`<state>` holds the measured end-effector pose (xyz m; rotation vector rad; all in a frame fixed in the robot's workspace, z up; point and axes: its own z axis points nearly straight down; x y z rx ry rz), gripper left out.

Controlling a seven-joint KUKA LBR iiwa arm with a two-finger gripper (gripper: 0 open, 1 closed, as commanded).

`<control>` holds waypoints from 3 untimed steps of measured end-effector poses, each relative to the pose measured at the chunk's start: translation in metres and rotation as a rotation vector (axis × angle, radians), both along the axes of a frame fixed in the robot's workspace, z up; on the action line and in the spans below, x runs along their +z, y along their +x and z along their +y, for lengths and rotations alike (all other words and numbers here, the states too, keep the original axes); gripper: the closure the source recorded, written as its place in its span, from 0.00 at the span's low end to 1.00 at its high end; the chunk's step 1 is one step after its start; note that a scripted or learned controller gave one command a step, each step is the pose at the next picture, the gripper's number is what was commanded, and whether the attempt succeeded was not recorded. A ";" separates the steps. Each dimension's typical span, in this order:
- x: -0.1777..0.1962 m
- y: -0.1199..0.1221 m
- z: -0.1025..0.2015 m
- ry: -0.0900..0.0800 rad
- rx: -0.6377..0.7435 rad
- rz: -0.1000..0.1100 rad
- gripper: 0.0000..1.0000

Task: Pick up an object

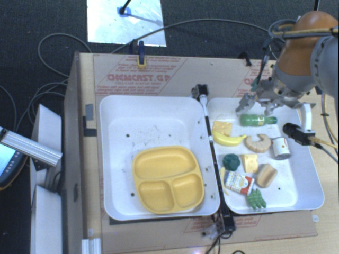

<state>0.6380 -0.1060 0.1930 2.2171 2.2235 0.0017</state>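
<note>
Camera view is looking down at a slant on two white bins. The left bin (114,142) is holding a yellow tray (168,179) with three compartments. The right bin (310,187) is carrying the loose items: a green bottle (258,120) lying on its side near the far wall, a cheese wedge (223,128), a banana (229,138) just beside it, a croissant (259,143), a can (280,147), a dark green piece (231,161), a yellow cube (250,163), a bread roll (266,175), a red and white carton (238,183) and a green toy (256,200) near the front edge.

The arm is reaching in from the right, and the gripper (258,103) is hanging at the far end of the right bin, directly above the bottle. Its grey fingers (244,103) are standing spread apart, and nothing is sitting between them, so it is holding nothing.

Judging from this, the step in hand is the descent onto a target, and the bottle looks the likeliest one. To do it well, the fingers should be straddling the bottle across its short width, not along its length, and coming down over the middle of the body, away from the cap end. The bottle is round and may be rolling away if one finger touches first, so a centred, level drop matters. The far wall is close, so the far finger needs room.
</note>
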 end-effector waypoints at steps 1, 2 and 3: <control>-0.046 0.022 -0.014 -0.001 -0.001 0.001 0.00; -0.088 0.019 -0.036 -0.004 0.002 -0.016 0.00; -0.037 -0.015 -0.032 0.000 -0.001 -0.001 0.00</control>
